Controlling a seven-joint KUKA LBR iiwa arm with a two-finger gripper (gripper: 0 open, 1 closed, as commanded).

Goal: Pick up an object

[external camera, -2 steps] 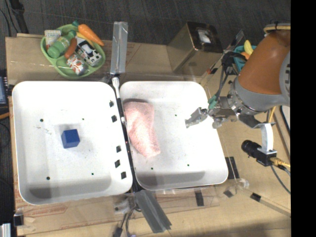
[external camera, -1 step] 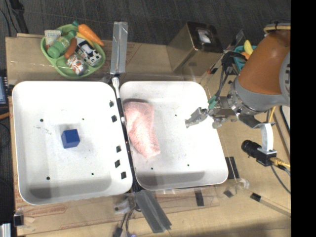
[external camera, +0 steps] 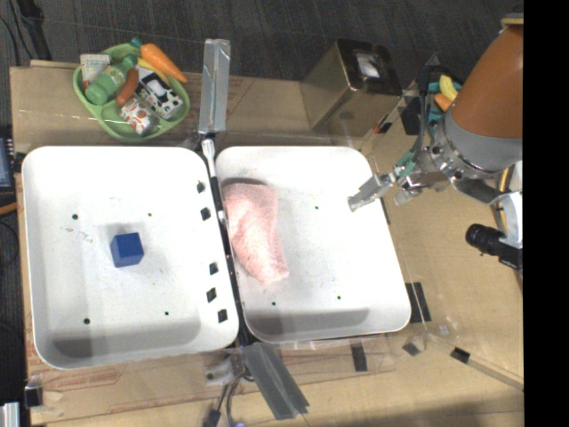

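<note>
A green bowl (external camera: 107, 118) sat on the counter (external camera: 462, 327) behind the left bin (external camera: 53, 238), heaped with toy food, an orange carrot (external camera: 160, 59) lying on its far rim. A tan box (external camera: 348, 83) stood behind the right bin (external camera: 356, 265). A grey metal bar (external camera: 213, 87) ran back from the seam between the bins. Dark carpet (external camera: 284, 7) lay beyond the counter.

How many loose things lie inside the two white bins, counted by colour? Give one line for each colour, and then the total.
Blue: 1, the blue cube in the left bin
Pink: 1, the pink cloth in the right bin
Total: 2
</note>
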